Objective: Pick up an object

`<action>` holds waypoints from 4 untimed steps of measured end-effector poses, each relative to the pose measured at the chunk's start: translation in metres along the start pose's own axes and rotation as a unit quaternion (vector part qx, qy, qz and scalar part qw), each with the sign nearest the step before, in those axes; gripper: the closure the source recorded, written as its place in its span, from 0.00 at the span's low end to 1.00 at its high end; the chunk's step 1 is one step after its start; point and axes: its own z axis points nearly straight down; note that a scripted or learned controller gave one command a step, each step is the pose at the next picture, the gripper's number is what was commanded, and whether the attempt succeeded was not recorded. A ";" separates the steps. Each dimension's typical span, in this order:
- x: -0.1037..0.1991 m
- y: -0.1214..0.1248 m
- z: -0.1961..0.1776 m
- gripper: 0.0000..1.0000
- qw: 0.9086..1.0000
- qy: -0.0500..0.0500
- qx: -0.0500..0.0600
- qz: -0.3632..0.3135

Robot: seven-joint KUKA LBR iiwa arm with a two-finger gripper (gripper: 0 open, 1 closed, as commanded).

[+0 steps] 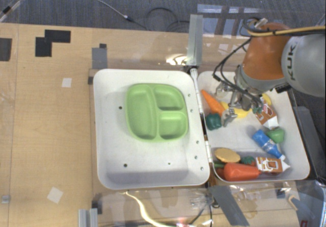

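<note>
Two white bins side by side, green tray (155, 112) in the left bin (109, 165), toys (243, 171) in the right bin (300, 167), gripper (230, 117) low over its left side beside a carrot (212, 102), fingers open, holding nothing.

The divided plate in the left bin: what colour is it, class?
Light green; the divided plate shows plainly in the camera view.
</note>
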 end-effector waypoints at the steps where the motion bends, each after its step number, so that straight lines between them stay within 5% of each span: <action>1: 0.007 0.002 0.000 0.00 1.000 0.000 0.000 0.021; 3: -0.007 0.003 0.000 0.00 1.000 0.000 0.001 -0.014; 4: 0.056 -0.054 -0.001 0.00 0.999 0.001 0.001 -0.045</action>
